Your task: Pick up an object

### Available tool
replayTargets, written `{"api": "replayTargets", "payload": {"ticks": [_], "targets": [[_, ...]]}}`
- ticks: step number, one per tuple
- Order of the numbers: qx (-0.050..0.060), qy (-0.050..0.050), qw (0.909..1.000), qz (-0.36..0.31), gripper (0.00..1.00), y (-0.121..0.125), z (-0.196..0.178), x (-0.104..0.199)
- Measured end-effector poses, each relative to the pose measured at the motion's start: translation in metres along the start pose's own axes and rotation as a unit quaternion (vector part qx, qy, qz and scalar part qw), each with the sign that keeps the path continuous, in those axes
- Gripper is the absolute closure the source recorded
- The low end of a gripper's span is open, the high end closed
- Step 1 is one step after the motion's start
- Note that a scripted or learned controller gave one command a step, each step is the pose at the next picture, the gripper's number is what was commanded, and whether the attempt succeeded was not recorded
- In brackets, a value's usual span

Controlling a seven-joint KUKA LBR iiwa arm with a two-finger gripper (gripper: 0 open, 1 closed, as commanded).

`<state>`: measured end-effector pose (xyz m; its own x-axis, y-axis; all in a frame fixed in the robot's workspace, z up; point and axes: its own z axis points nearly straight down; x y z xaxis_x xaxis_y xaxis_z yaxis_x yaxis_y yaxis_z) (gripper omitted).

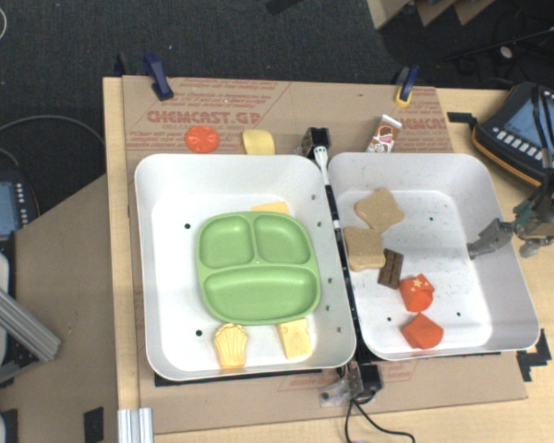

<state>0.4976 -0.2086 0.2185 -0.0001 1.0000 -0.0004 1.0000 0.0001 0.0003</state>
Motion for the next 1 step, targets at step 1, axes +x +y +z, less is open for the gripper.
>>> {"api": "replayTargets", "payload": {"ticks": [1], "targets": [[0.005, 0.004, 1.0, -0.005, 0.0, -0.0066, 0.0718, 0.1049]]}}
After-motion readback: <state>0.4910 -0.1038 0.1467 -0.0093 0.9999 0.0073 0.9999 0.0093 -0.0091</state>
